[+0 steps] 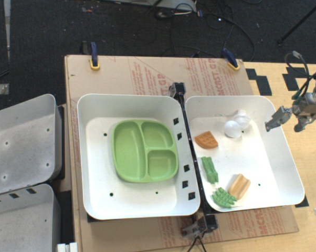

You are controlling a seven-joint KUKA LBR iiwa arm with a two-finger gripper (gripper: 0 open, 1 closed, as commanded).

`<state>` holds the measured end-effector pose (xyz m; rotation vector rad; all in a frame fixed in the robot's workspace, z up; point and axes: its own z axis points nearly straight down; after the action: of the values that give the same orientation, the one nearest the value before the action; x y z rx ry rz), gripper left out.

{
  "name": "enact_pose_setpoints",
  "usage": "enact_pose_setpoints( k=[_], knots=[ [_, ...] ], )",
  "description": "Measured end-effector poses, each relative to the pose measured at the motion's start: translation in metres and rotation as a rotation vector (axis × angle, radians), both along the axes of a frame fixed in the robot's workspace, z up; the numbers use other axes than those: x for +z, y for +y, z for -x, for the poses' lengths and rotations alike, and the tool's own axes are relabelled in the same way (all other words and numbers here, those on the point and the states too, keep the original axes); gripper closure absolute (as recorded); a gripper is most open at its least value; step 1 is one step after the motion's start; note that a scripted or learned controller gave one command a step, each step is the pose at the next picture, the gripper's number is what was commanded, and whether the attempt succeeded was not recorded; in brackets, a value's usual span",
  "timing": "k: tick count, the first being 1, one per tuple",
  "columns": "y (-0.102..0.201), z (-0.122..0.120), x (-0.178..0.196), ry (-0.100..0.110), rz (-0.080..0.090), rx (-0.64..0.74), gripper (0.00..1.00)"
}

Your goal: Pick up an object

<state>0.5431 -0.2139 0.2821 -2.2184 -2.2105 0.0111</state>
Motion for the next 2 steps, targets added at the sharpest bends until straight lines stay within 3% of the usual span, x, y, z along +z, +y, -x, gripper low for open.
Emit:
enact_pose_setpoints(
  k=[1,2],
  knots=[
    [0.001,-0.002,0.007,-0.012,0.003,0.004,0.00],
    [-0.007,-0.004,-0.040,-0.009,0.002,0.002,0.00]
  ],
)
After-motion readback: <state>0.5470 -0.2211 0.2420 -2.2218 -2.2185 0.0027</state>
